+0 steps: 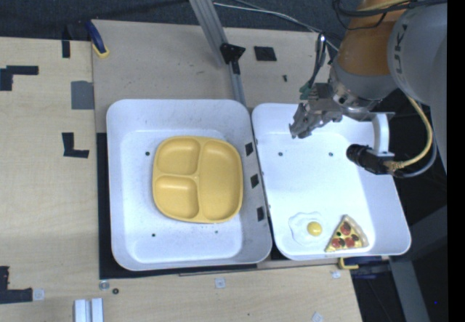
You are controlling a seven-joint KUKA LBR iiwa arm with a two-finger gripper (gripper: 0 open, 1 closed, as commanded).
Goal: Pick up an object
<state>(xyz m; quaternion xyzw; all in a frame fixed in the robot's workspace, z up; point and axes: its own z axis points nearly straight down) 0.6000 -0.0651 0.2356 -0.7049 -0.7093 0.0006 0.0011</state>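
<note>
Hovering over the far end of the right bin (378, 190), claw (301, 126) pointing down toward bare white floor, nothing visible between its tips; how far apart they stand cannot be told. Lying well apart at the near end of that same bin: fried egg toy (306, 227) and pizza slice toy (347, 234), side by side. Resting in the left bin (127, 168): yellow divided plate (197, 179).

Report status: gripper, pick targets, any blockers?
Gripper above the right bin's far end, nothing between its fingers. Fried egg and pizza slice at that bin's near edge, untouched. Yellow divided plate in left bin. Nothing in the way.
</note>
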